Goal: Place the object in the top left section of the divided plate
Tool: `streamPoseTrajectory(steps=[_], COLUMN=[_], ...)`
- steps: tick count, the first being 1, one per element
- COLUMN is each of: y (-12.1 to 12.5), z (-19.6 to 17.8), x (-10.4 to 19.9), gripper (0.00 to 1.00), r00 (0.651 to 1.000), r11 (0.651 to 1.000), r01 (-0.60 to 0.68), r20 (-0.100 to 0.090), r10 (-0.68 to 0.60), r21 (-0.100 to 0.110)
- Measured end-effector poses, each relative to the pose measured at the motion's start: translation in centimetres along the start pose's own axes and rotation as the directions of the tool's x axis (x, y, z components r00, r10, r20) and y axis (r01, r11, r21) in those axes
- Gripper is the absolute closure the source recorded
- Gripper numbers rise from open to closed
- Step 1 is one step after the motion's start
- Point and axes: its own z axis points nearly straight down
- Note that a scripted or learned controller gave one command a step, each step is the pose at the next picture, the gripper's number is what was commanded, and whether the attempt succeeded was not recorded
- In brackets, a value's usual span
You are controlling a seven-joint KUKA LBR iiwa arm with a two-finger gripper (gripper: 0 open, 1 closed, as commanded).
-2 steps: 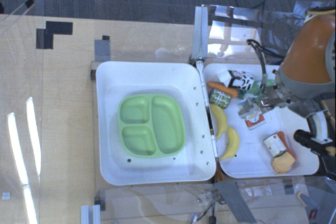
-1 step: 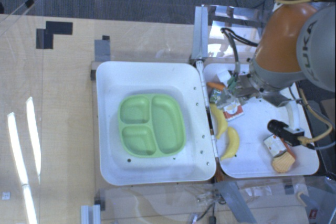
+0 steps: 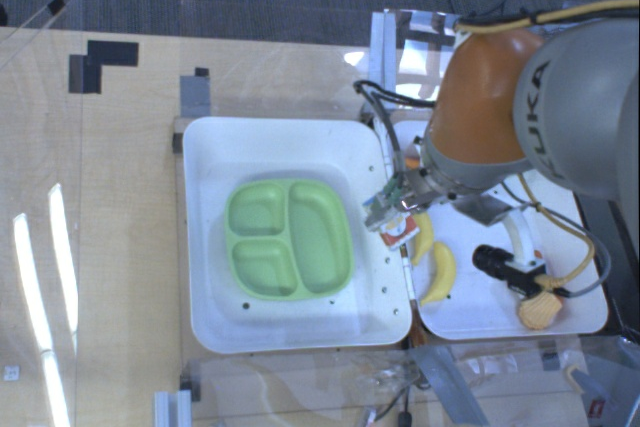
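Note:
A light green divided plate (image 3: 290, 237) lies in the left white bin (image 3: 215, 315). It has two small sections on its left and one long section on its right, and I see nothing in its top left section (image 3: 255, 208). My gripper (image 3: 385, 210) hangs over the wall between the two bins, just right of the plate. A small red and white object (image 3: 400, 233) sits right below the gripper at that wall. Whether the gripper holds it is unclear.
In the right bin (image 3: 480, 320) a yellow banana (image 3: 438, 270) lies beside the dividing wall, and a tan rounded item (image 3: 540, 312) rests near the front right corner. The large grey and orange arm (image 3: 500, 105) covers the back of that bin.

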Motion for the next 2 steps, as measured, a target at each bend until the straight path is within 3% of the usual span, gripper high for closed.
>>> streamPoseTrajectory(steps=[1, 2], y=[3.0, 9.4], z=[0.1, 0.0], x=[7.3, 15.1], gripper=[1.00, 1.00], r00=[0.996, 0.941], r11=[0.996, 0.941], r01=[0.090, 0.337], r20=[-0.001, 0.000], r10=[-0.090, -0.337], r21=[-0.001, -0.002])
